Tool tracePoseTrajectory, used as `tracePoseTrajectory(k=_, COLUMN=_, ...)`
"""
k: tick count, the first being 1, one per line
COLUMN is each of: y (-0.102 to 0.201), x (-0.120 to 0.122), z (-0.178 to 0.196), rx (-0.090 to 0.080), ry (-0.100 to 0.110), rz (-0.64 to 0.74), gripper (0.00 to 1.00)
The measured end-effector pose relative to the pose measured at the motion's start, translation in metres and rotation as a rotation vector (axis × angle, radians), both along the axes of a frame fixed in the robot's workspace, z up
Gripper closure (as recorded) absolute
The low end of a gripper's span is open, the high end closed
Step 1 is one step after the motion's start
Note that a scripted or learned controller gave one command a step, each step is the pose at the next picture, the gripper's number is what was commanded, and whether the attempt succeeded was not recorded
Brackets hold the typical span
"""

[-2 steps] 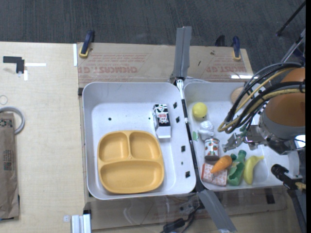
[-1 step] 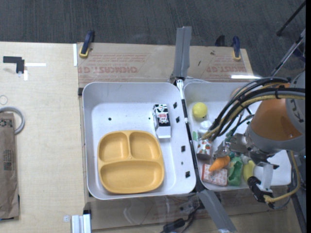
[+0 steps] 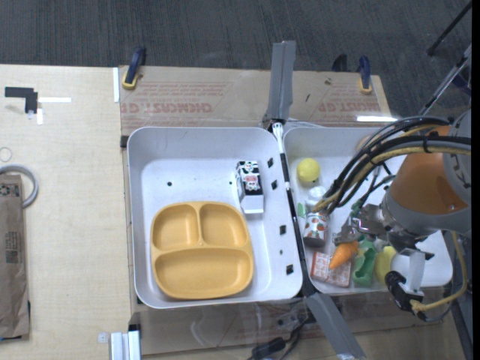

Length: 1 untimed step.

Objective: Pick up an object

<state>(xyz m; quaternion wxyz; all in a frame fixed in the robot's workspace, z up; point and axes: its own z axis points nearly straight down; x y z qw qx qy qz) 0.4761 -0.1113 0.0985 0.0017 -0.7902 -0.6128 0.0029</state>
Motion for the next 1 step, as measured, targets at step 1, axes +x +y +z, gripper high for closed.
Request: tracePoseTrajectory(k=1, y=0.0223, x=0.0692, z=0.0922, rx=-0.001, ry=-0.004, rz=0.148, gripper=1.0)
